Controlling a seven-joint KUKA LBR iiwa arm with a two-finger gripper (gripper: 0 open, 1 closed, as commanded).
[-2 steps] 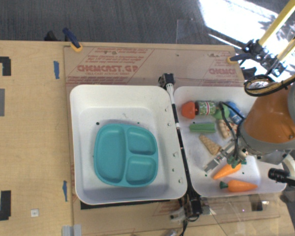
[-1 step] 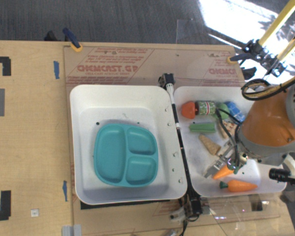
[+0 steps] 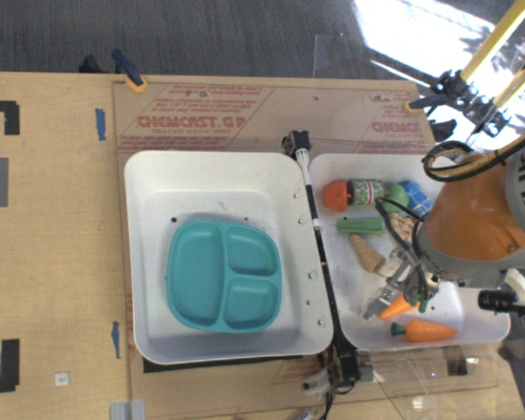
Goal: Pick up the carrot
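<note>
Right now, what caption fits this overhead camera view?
Arm's gripper low in the right bin beside the carrot; teal tray in the left bin.

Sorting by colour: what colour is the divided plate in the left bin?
Teal divided plate, clearest in the camera view.

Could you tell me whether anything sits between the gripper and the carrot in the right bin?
Nothing visible does. The gripper hangs low in the right bin, just above and left of the carrot, which lies by the bin's near wall. A small orange piece sits at the fingertips, beside the carrot rather than on it.
</note>
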